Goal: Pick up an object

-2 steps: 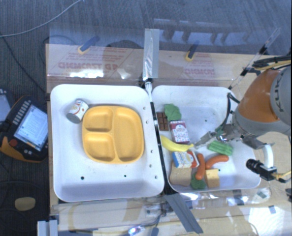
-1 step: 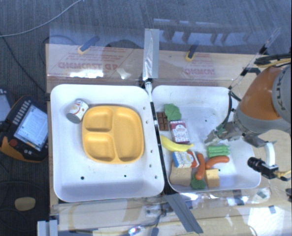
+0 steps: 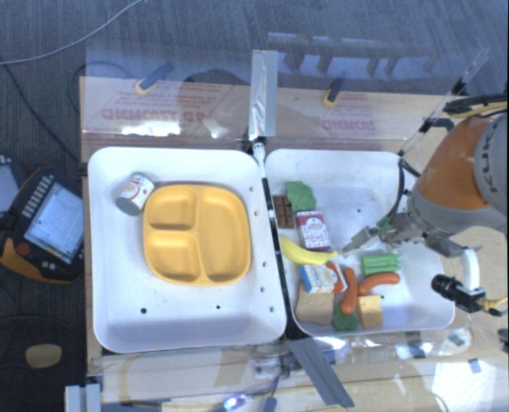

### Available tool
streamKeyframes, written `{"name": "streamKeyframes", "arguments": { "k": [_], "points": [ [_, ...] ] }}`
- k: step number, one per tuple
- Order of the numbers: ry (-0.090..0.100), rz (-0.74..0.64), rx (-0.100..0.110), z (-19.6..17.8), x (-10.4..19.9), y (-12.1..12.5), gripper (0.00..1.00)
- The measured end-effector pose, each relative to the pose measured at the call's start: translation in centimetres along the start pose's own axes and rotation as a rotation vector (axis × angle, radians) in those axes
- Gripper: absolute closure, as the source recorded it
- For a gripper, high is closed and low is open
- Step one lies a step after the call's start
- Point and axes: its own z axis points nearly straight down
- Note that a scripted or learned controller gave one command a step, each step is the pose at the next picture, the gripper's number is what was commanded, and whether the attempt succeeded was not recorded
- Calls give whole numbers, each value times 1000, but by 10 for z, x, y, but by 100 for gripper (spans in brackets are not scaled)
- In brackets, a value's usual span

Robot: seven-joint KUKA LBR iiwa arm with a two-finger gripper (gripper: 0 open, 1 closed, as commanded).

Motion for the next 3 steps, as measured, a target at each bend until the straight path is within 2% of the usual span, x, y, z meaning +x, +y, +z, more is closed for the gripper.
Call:
{"name": "streamKeyframes", "arguments": {
  "k": [1,2,3],
  "points": [
    [-1,48,2,10,78,44,0],
    [-1,51,6,13,52,120,0],
    [-5,49,9,3,52,120,100]
  ]
}}
